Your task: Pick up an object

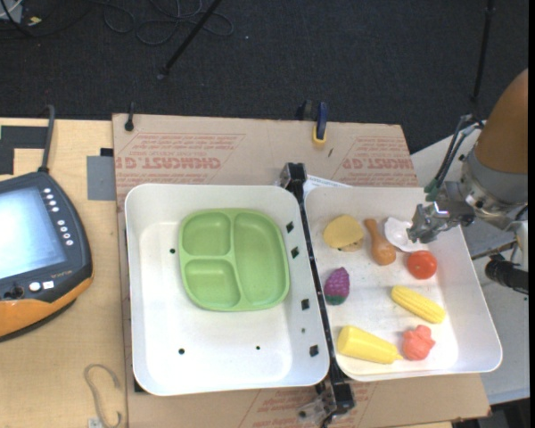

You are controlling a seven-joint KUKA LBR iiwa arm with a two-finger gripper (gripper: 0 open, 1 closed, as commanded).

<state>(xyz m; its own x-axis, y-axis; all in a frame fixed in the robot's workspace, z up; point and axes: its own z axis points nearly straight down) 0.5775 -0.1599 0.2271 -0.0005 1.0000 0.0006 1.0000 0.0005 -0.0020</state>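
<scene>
Camera view, bench: two shallow white bins side by side on cardboard, the left bin (152, 346) and the right bin (481, 346).
Arm: grey with an orange band, reaching in from the right over the right bin's far right corner.
Gripper (422, 227): low over the bin's far right part; whether it is apart or together cannot be told, and nothing is seen held in it.
Nearest things: a red tomato (421, 264) just below the gripper, a white piece (398, 233) just to its left, and a brown drumstick (380, 242) beside that.
Other food: a yellow bun (343, 233) near the far left corner, purple grapes (337, 284) by the left wall, corn (417, 304) in the middle, a yellow wedge (366, 344) and a pink piece (416, 342) along the near edge.
Left bin: a green divided plate (234, 260) in its middle.
Bench's left edge: a control tablet (27, 248).
</scene>
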